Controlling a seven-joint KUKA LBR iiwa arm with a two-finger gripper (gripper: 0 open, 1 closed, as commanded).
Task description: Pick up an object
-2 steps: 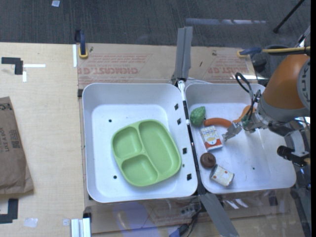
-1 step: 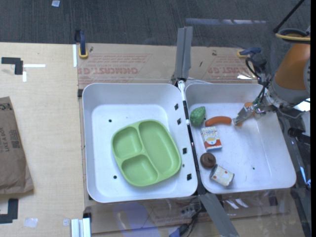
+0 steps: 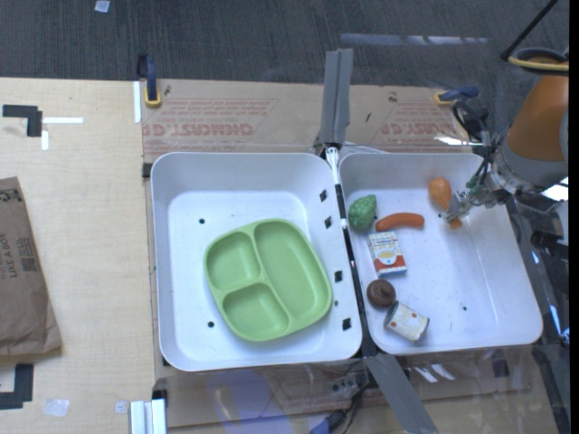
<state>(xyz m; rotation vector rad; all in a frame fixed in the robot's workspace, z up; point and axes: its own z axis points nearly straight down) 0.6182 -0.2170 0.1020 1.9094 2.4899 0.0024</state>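
One step: the arm is reaching in to pick something; nothing looks lifted yet. This is a guess from how things lie.
Claw: the gripper hangs low at the far right of the right bin. It is too small and blurry to tell how it is set, or if it has anything.
Closest thing: an orange ball-shaped toy sits just beside the claw, on its left. It may be touching; that cannot be told.
Next move: the claw likely needs to line up over the orange toy, go down around it, squeeze, then lift straight up.
Other things to pick: an orange sausage-shaped toy lies near, then a green leafy toy by the bin's left wall. A small red and white carton, a brown round toy and a little tilted box lie nearer the front.
Left bin: the left bin holds a green plate with three sections.
Arm: the orange band shows at the right edge, above the claw.
Outside: a brown paper bag lies on the bench, well apart.
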